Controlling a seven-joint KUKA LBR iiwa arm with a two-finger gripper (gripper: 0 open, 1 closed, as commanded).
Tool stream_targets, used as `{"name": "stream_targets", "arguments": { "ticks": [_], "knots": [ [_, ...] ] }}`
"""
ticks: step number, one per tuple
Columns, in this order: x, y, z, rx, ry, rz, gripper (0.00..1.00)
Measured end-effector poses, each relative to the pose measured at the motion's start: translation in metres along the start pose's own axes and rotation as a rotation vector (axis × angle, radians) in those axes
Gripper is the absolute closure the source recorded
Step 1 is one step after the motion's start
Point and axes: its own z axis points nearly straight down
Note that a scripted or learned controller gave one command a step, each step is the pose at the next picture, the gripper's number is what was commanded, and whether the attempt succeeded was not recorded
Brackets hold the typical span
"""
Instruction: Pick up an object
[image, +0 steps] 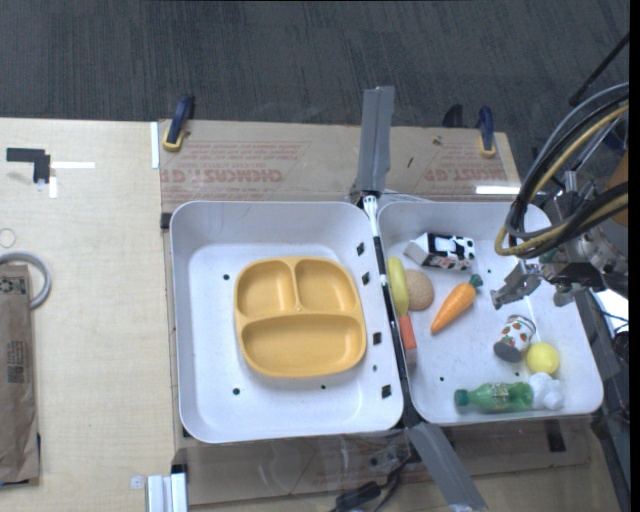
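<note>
Green bottle (495, 397) is lying on its side along the near wall of the right bin (437, 408), its white cap end pointing right toward a yellow ball (542, 357). Just above the ball, a small white and brown figure (515, 335) is resting. An orange carrot (453, 305) is lying at a slant near the bin's middle, with a black and white cow toy (444, 251) sitting beyond it. A banana (397, 284) and a tan round item (419, 291) are lying against the bin's left wall. Gripper (515, 285) is hanging over the right part of this bin, apart from the carrot and above the figure; its fingers are standing spread, grasping nothing. Left bin (200, 330) is holding a yellow divided plate (299, 317).
</note>
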Motion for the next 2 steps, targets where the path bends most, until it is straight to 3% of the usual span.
{"name": "stream_targets", "arguments": {
  "ticks": [1,2],
  "knots": [
    [-0.003,0.045,0.071,0.0,0.0,0.086,0.0],
    [-0.02,0.112,0.178,0.0,0.0,0.201,0.0]
  ]
}}
